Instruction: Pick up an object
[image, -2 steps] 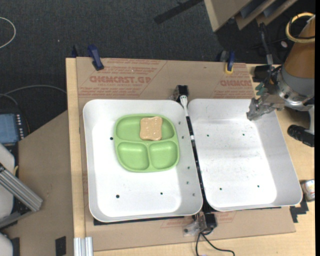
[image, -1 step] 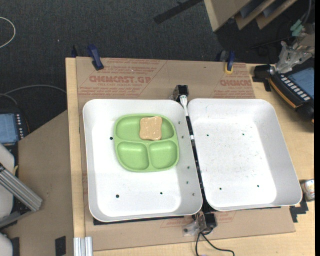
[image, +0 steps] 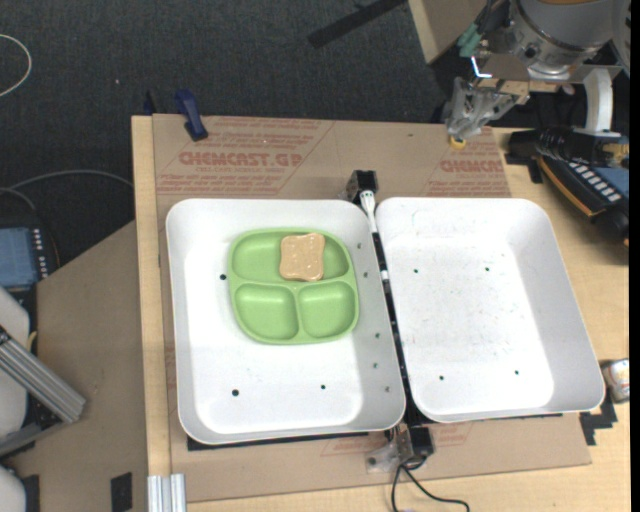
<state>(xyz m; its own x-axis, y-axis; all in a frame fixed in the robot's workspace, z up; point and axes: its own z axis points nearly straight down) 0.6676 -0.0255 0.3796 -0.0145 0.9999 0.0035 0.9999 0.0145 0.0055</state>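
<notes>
The pincer (image: 468, 118) hangs above the brown tabletop (image: 300, 150), just beyond the far rim of the right bin (image: 560, 300). Well apart from it, down and to its left in the picture, the left bin (image: 200, 380) holds a green divided plate (image: 262, 310) with a tan toast-like piece (image: 301, 257) in its large far compartment.

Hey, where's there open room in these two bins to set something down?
The right bin has its whole floor bare. In the left bin, a strip lies free between the green divided plate and the near wall. The plate, with a piece of toast on it, crowds the far half.
</notes>
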